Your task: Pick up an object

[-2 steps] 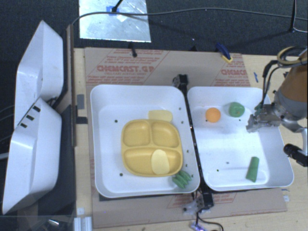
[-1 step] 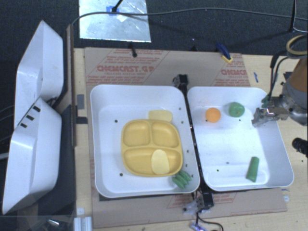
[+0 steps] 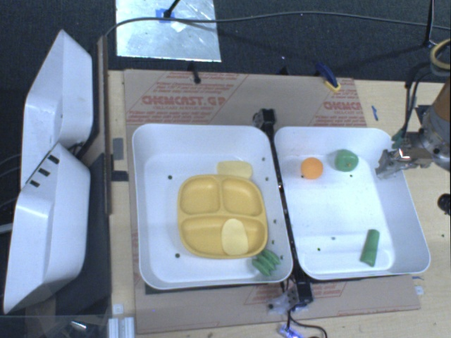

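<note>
Ribbed green piece (image 3: 266, 263) beside smooth yellow compartment plate (image 3: 211, 220)

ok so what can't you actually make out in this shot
- Hand: at the right bin's right rim, small and blurred in the camera view, so its grip state is unreadable.
- Arm: cut off by the frame's right edge.
- Green piece by the yellow tray in the left bin: too small to identify.
- Pale oval on the tray: too low in contrast to identify.

Single fixed camera above bench (image 3: 176, 90), looking down at slant, both white bins (image 3: 151, 189) fully framed.
</note>
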Robot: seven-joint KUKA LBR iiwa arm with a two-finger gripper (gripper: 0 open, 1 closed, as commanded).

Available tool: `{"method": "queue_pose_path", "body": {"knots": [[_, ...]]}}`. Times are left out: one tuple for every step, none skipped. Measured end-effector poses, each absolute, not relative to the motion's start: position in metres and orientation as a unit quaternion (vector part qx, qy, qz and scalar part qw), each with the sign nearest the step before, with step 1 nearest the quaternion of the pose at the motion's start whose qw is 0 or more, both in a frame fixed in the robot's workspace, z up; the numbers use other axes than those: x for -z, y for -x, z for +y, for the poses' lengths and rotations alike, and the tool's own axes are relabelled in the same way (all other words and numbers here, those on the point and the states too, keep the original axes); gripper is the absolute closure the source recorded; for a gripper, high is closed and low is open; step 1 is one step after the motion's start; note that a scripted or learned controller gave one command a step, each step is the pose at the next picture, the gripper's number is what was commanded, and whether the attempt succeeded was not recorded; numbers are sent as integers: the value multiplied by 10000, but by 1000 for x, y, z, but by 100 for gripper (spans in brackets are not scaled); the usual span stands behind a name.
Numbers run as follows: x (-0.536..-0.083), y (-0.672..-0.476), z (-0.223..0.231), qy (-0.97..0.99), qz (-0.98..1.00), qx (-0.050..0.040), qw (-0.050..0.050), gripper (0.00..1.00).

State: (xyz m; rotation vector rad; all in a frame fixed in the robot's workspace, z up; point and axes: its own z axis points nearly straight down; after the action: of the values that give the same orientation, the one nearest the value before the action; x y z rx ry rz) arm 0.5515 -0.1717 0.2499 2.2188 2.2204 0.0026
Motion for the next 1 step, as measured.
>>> {"method": "queue_pose_path", "body": {"knots": [[-243,-545,-110,-7053,7089,-4,-3,100]]}}
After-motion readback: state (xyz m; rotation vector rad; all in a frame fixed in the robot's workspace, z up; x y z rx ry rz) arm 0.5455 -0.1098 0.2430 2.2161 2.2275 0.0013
